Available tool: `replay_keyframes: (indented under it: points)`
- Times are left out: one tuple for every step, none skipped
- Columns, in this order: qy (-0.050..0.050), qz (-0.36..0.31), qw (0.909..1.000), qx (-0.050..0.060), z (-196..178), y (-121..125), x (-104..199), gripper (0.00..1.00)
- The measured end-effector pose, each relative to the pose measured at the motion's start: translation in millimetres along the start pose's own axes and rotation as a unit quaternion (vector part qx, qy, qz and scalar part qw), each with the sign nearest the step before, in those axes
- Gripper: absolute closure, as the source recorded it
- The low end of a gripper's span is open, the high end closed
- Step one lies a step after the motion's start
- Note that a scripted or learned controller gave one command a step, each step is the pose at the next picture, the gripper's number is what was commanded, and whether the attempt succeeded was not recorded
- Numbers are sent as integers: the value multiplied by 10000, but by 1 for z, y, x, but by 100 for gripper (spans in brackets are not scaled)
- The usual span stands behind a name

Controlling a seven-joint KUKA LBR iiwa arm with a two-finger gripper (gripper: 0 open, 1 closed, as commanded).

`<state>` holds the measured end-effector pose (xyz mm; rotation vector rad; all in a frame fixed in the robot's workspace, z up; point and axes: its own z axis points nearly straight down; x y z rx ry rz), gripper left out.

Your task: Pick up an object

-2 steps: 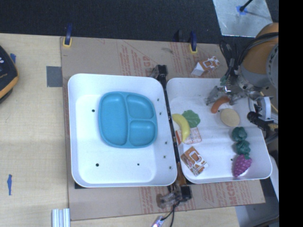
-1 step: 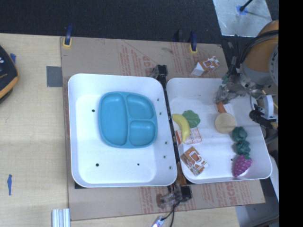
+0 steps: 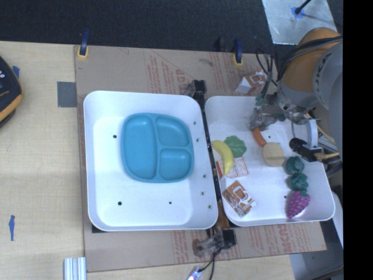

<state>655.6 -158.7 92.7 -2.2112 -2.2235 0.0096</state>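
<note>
The claw [image 3: 263,116] hangs low over the far part of the right bin [image 3: 233,107], at the end of the grey arm [image 3: 326,80] that comes in from the right. Whether it is spread or pressed together cannot be told from this slanted view; its tip is a dark, blurred cluster.

The likeliest target, judging by position, is the small orange carrot [image 3: 259,137] lying just below the claw's tip, so close that touch or a gap cannot be told apart. Beyond it, a little further toward the near side, sits a pale round piece [image 3: 273,154]. To the claw's left and nearer the camera lie the green leafy piece [image 3: 235,144] and the yellow banana [image 3: 224,155], with two printed packets [image 3: 239,196] further on. Off toward the near right are dark green pieces [image 3: 296,174] and purple grapes [image 3: 296,203]. The left bin [image 3: 105,107], well away to the claw's left, carries a blue divided plate [image 3: 157,147].

To do this step well, the claw should probably centre over the carrot's narrow width, straddle it across the short axis, and settle fully to the bin floor before closing. The carrot is thin and lies flat, so a shallow descent risks closing above it. The pale piece nearby leaves little room, so a straight vertical approach seems safest.
</note>
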Motion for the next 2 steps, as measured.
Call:
replay_keyframes:
  points:
    - [-3, -9, 10000, -21, -45, -24, 57, 100]
    - [4, 0, 10000, -32, -100, -29, 111, 100]
